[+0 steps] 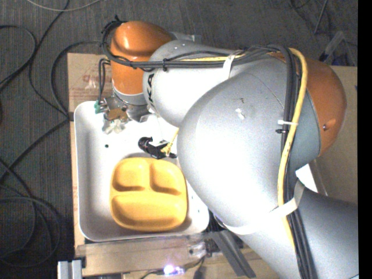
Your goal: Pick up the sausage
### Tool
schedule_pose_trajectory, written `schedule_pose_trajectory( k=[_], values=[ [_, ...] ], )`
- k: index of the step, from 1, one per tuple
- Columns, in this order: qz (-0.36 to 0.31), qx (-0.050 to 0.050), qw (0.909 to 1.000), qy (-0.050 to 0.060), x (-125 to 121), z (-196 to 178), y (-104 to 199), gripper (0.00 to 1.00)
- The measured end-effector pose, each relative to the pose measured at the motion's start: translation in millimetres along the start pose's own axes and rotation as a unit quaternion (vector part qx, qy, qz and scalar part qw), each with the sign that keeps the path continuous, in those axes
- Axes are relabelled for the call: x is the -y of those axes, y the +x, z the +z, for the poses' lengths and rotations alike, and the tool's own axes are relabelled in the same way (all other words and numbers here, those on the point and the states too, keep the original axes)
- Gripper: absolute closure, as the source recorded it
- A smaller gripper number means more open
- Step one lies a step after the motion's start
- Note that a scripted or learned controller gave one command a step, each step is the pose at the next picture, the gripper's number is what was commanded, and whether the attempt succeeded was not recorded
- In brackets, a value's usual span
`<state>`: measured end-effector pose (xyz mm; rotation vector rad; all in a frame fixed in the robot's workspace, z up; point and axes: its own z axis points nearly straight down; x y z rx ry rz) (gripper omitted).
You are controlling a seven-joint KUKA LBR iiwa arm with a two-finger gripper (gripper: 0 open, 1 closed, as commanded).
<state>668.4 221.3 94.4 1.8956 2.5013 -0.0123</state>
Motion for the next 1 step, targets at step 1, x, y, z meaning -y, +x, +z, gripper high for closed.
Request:
schedule_pose_trajectory(
  k=[1],
  values=[
    [0.0, 0.0, 1.0, 0.0, 0.2, 0.1, 0.3, 0.0]
  ],
)
